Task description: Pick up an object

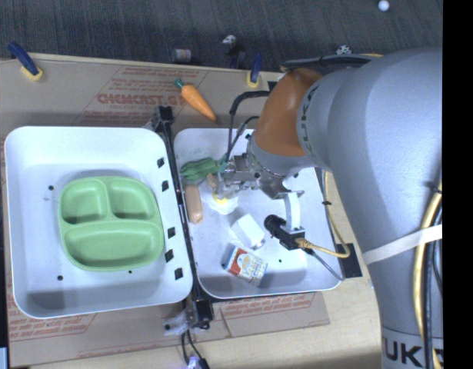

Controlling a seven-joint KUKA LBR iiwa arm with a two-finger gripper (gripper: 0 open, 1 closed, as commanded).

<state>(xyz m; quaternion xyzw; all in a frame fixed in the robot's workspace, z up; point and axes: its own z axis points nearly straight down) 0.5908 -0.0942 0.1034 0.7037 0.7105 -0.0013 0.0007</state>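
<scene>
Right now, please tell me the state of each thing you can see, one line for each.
Green tray: flat in the left bin, nothing on it.
Carrot: lying outside the bins.
Sausage: lying in the right bin.
Carton: lying on its side.
White block: lying apart.
Hand: low over the right bin.

The right bin (pixel 317 279) is crowded: the arm (pixel 359 121) covers its far half, and a green item (pixel 198 167), a hot dog (pixel 194 204), a white block (pixel 248 230) and a small carton (pixel 244 264) lie close together on its floor. In the left bin (pixel 28 206), a green divided plate (pixel 109 223) fills the middle, leaving bare floor around it. A toy carrot (pixel 196 101) lies on the cardboard beyond the bins.
</scene>
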